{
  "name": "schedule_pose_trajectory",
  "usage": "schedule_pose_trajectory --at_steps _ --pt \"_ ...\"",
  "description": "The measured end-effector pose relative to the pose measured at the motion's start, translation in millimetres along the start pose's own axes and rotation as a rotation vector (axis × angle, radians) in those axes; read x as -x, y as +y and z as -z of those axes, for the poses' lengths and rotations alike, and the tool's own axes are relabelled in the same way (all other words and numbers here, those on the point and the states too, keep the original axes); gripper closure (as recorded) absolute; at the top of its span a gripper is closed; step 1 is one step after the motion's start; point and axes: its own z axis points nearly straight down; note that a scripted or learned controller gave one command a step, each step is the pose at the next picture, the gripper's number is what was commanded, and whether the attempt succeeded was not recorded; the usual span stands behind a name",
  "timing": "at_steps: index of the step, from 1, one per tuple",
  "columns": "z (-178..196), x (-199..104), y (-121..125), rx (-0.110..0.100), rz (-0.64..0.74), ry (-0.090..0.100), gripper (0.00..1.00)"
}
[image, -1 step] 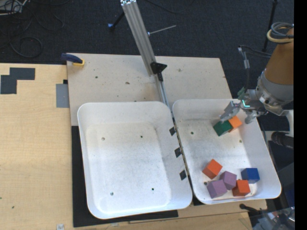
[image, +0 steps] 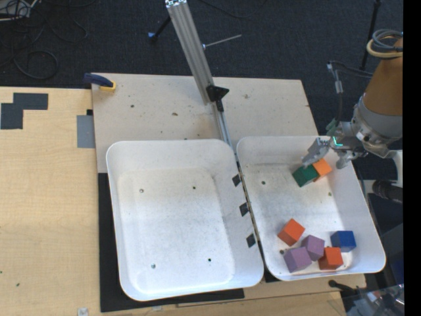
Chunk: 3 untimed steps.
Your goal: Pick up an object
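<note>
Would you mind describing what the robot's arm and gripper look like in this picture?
The arm enters from the right: a broad orange band above a rounded grey wrist section, with a looped pale cable at its top. The gripper is small, grey and metallic, with a tiny green light glowing beside it.

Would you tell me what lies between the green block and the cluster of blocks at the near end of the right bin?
In the camera view, bare white bin floor separates the green block from the cluster's nearest orange block.

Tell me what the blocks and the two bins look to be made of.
Blocks, such as the blue block: probably painted wood or foam, with flat matte colour and crisp edges. Right bin and left bin: likely moulded plastic, white, with rounded rims, speckled with dark marks.
</note>
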Motion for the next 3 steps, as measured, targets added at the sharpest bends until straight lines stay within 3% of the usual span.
schedule_pose_trajectory --at_steps 2,3 --pt "-117 5 6 -0.006 -0.002 0.001 0.0" --pt "-144 4 7 0.0 -0.003 0.0 0.0"
